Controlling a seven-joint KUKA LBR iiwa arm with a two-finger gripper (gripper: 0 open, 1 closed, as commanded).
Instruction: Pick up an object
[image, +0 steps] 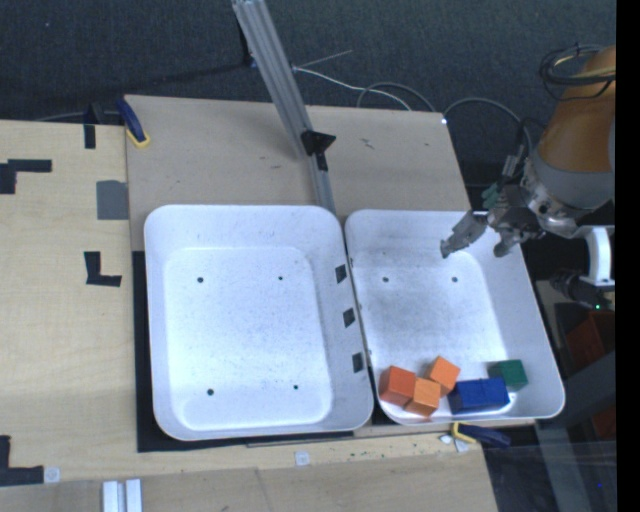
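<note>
Wooden bench (60, 330) bears two white bins (170, 240), touching, over black mat (140, 420).

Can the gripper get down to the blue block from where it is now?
Probably yes. The gripper hangs over the right bin's far end, fingers spread, with bare floor between it and the blue block. The green block and the bin's near wall crowd it, though.

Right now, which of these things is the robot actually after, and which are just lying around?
For the job:
orange blocks
blue block
green block
right bin
gripper

Just lying about:
left bin
metal pole
white cable
</note>
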